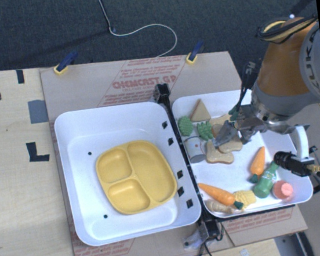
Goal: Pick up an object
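While the arm reached in from three o'clock, the gripper hung low over the right bin, above a tan, bread-like piece near that bin's centre. This looked like the descent or grasp step, with nothing lifted yet as far as could be judged. Whether the claw was released or clenched could not be told: the wrist covered it from above.

The likeliest target, the tan piece, lay at the gripper's six o'clock, touching or nearly touching it. Around it sat a tan wedge at eleven o'clock, green toys at ten, a grey can at nine, and an orange carrot at four. Along the bin's six o'clock edge lay a second carrot, a corn piece, a green item and a pink one. The left bin held a yellow tray.

The next move seemed to call for a firm close on one piece only, then a straight lift; the crowding at nine and ten o'clock risked a double catch or a nudge.

The arm's upper part was cut off at the three o'clock edge, and the toys under the wrist were partly hidden.
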